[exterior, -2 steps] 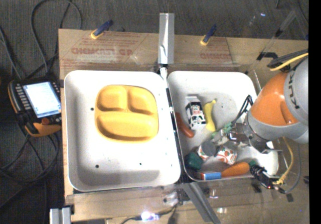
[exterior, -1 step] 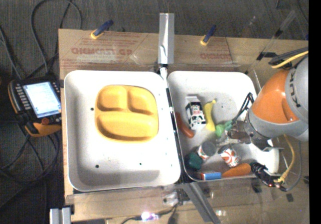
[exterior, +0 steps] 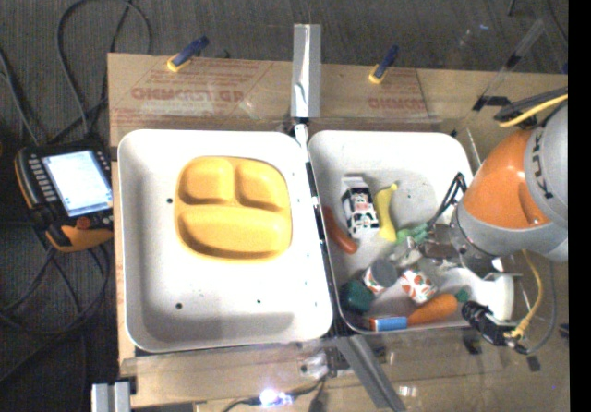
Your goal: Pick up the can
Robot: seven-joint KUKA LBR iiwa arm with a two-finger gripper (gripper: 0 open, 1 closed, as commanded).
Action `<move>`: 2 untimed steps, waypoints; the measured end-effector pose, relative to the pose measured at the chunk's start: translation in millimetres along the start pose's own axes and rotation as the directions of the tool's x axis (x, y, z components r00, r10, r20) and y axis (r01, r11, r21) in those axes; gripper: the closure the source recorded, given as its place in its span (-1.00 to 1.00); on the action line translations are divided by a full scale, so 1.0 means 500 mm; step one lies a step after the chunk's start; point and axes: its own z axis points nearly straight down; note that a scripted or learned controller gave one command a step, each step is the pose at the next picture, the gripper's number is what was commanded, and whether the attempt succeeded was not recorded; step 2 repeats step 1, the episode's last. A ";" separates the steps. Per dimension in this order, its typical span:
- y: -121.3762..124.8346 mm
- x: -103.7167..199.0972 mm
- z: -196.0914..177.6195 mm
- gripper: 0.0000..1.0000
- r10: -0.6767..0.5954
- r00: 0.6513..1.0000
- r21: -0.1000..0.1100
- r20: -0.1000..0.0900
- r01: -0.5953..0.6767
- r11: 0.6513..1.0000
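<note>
The can [exterior: 417, 285], white with red markings, lies in the right bin [exterior: 443, 147] near its front, beside an orange carrot [exterior: 432, 309]. My gripper [exterior: 417, 239] hangs low over the bin's middle right, just behind the can and a little above it. The arm's orange band [exterior: 503, 184] sits above it at the right. Nothing is visibly in the gripper's grasp.
The right bin also has a black and white toy car [exterior: 360, 207], a banana [exterior: 388, 213], a red pepper [exterior: 338, 230], a second small red and white item [exterior: 376, 278], a dark green piece [exterior: 355, 295], a blue marker [exterior: 390, 322] and a white cup [exterior: 496, 295]. A yellow divided tray [exterior: 235, 207] lies in the left bin [exterior: 148, 290].
</note>
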 end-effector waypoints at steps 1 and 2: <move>0.003 0.006 0.016 -1.00 -0.064 0.998 -0.005 0.011 0.064 0.998; 0.003 0.006 0.016 -1.00 -0.064 0.998 -0.005 0.011 0.064 0.998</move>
